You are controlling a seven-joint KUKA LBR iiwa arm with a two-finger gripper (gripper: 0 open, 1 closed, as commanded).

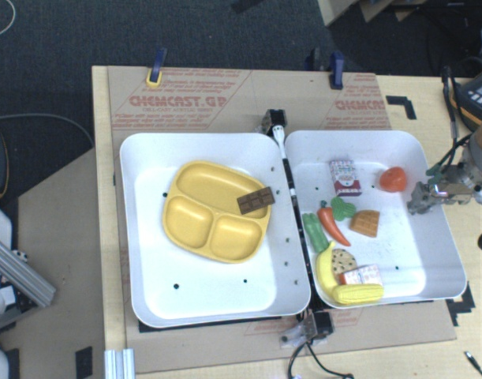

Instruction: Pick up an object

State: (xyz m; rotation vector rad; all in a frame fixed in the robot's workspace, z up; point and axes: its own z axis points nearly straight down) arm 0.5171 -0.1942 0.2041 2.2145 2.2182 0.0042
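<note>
The gripper sits at the right rim of the right bin, low over the white floor, with the arm reaching in from the right. Its tips are small and grey against the bin wall, and I cannot tell whether it is released or clenched; nothing is visible between them.

The candidates for picking all lie in that right bin. Nearest the gripper is a red tomato, just to its left near the upper part of the bin. Beside the tomato, further left, stands a small red-and-white carton. In the middle are an orange carrot with a green pepper alongside it, and a brown slice of bread just to their right. Along the lower edge lie a banana, a corn cob, a cookie and a small packet, crowded together.

The left bin holds a yellow divided plate with a chocolate bar resting on its right rim — well apart from the gripper.

As for progress, every object rests on a bin floor or on the plate, so no pick looks done yet. The tomato seems the likeliest target — what remains is to move over it, close on it and lift.
</note>
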